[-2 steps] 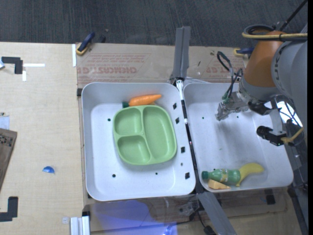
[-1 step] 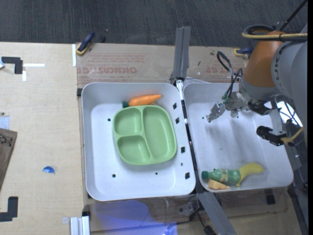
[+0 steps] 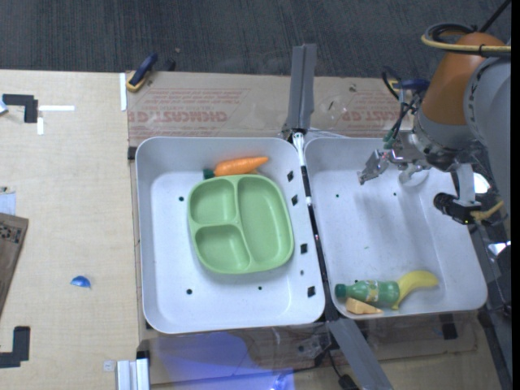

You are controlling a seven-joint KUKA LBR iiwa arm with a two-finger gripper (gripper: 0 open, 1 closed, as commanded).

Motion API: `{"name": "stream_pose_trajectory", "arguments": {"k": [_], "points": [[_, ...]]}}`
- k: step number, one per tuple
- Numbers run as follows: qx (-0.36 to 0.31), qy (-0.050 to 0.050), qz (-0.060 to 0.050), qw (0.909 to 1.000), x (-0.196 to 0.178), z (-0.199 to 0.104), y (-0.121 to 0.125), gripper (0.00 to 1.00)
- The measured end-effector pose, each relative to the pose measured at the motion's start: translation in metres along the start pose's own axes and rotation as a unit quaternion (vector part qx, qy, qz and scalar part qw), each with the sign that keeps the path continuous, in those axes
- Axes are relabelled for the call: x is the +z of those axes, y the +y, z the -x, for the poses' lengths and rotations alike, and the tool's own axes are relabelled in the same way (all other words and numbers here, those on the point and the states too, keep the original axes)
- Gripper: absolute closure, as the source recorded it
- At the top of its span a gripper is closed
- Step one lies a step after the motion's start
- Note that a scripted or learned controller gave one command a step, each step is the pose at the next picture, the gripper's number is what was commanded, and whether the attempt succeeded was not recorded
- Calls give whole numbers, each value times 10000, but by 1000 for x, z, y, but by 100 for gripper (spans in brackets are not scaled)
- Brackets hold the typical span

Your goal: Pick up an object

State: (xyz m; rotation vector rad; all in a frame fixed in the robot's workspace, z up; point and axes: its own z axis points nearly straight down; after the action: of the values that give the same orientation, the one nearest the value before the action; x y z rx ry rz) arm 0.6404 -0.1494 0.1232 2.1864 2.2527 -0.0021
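My gripper point(image 3: 385, 171) hangs over the back of the right bin point(image 3: 382, 234), near its far wall. Its fingers stand apart, open, with nothing between them. A green bottle point(image 3: 372, 291) lies at the right bin's front edge, with a yellow banana point(image 3: 418, 282) touching its right end and a small orange-yellow piece point(image 3: 363, 305) just in front of it. These lie well in front of the gripper. In the left bin point(image 3: 154, 234) sits a green divided plate point(image 3: 241, 222), and an orange carrot point(image 3: 240, 165) lies behind it.
A grey post point(image 3: 302, 88) rises at the back between the two bins. Flat cardboard point(image 3: 203, 104) lies behind the bins. A blue clip point(image 3: 143, 69) and a small blue item point(image 3: 79, 281) rest on the wooden bench to the left.
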Motion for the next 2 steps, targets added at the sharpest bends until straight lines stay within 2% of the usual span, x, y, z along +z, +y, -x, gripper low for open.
{"name": "stream_pose_trajectory", "arguments": {"k": [1,2], "points": [[-1627,0,4,9867,-49,-4,-7,0],[-1034,8,-8,9946,18,-43,20,0]]}}
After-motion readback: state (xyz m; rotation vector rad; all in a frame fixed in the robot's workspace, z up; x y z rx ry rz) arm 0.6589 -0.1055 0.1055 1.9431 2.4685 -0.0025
